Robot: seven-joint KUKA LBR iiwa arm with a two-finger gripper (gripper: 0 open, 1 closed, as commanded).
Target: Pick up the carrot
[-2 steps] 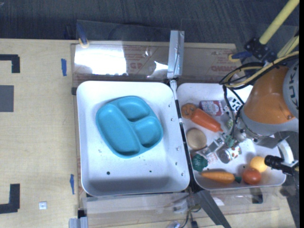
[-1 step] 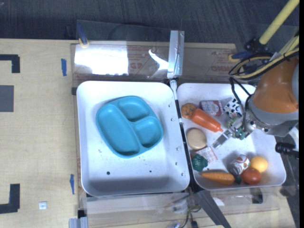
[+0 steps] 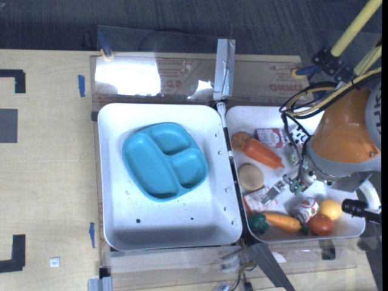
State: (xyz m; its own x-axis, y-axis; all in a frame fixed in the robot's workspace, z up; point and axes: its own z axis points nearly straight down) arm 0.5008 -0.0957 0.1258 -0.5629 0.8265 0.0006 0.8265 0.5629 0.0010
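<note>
camera view | carrot point(image 3: 262, 153) just left of gripper point(image 3: 295, 183) | gripper state: cannot tell

Two white bins point(image 3: 115, 162) point(image 3: 348, 230); one blue plate point(image 3: 165, 159); two carrots point(image 3: 262, 153) point(image 3: 282, 221); one tomato point(image 3: 321, 225); one lemon point(image 3: 330, 210).

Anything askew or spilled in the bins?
Nothing spilled or damaged. The blue plate sits alone, skewed, in the left bin; toy food, including two carrots, is jumbled in the right bin.

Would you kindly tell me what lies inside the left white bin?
Inside the left white bin lies a blue divided plastic plate. Whatever is beneath the plate is covered.
</note>
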